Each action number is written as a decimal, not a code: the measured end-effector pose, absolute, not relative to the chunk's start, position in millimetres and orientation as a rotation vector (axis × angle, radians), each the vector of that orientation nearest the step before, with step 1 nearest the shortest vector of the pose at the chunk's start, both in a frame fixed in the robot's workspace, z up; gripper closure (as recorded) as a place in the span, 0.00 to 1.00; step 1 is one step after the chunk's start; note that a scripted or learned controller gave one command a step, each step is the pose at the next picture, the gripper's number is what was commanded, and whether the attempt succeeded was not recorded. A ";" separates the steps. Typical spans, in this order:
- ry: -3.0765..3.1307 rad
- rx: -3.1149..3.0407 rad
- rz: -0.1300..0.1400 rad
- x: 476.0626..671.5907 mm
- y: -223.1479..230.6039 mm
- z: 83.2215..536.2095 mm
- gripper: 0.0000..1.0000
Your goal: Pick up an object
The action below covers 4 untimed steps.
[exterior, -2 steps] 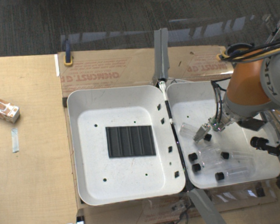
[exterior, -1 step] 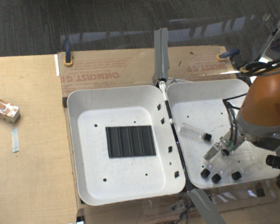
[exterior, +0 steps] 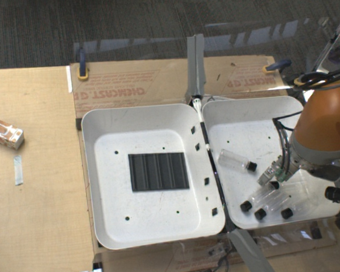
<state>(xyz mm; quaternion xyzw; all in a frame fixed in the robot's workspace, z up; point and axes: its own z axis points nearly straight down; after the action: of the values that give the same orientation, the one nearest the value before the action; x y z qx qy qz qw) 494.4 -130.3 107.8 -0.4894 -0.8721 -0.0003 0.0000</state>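
Several clear plastic vials with black caps lie in the right bin (exterior: 239,118). One vial (exterior: 234,159) rests alone near the bin's middle, its cap pointing right. A cluster of vials (exterior: 268,201) lies near the front wall, with black caps around it. My gripper (exterior: 271,176) hangs low over the bin, just above and behind that cluster and to the right of the lone vial. The orange wrist band (exterior: 324,120) hides the bin's right side. Nothing can be made out in the gripper's grasp.
The left bin (exterior: 103,184) holds a dark ribbed rectangular pad (exterior: 158,171). A small printed box (exterior: 4,134) and a pale strip (exterior: 18,171) lie on the wooden bench at far left. Clamps (exterior: 83,69) hold the cardboard sheet behind the bins.
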 end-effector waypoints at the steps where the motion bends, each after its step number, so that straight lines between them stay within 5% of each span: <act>1: -2.849 -1.326 0.000 547.8 -95.5 232.7 1.00; 2: -2.849 -1.327 0.000 547.8 -95.6 232.7 0.00; 3: -2.838 -1.349 0.000 510.2 -167.3 91.5 0.00; 4: -2.870 -1.284 0.001 574.2 -212.5 176.3 0.00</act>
<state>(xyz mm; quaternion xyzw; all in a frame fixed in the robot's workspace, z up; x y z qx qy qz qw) 574.2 -212.5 176.3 -0.4084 -0.9128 0.0002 -0.0012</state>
